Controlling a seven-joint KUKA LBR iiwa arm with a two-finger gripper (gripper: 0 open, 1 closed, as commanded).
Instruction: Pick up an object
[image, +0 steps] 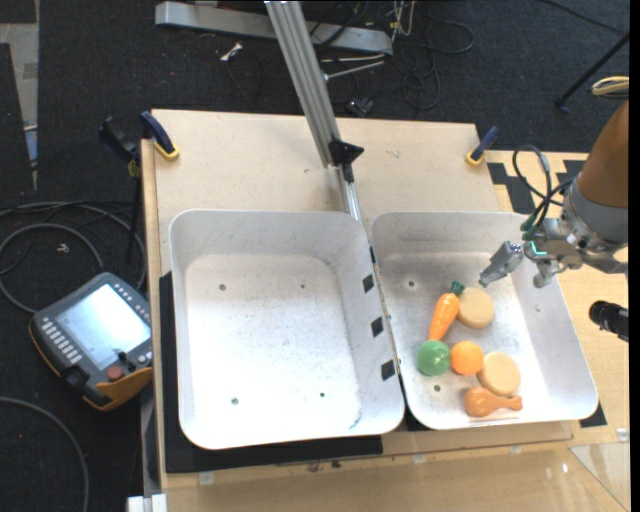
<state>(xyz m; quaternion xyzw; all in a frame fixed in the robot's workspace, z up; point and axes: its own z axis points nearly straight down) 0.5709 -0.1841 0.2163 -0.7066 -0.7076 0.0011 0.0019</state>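
A: Start your entry with what sits nearest the lens: the peach-coloured, pear-shaped piece (491, 402) at the front edge of the right bin (560, 330), well below the tool (521, 259) and a little left of it.

B: Noted. What else do you have in that bin?

A: Between that piece and the tool, log a tan disc (499, 374), an orange ball (466, 358) and a green ball (433, 357) in a loose row. Closer to the tool you have a carrot (443, 314) lying at a slant and a cream round piece (475, 308), which is just below and left of the tool. The left bin (262, 325) lies well off to its left.

B: Tool state?

A: Fingers spread, nothing between them. It hangs over the bin's back right part, apart from every object.

B: Step?

A: Judged as approach, grasp not yet made. Your next move calls for centring over one piece, likely the cream round one, descending, then closing. The crowding beside the carrot could spoil the grip.
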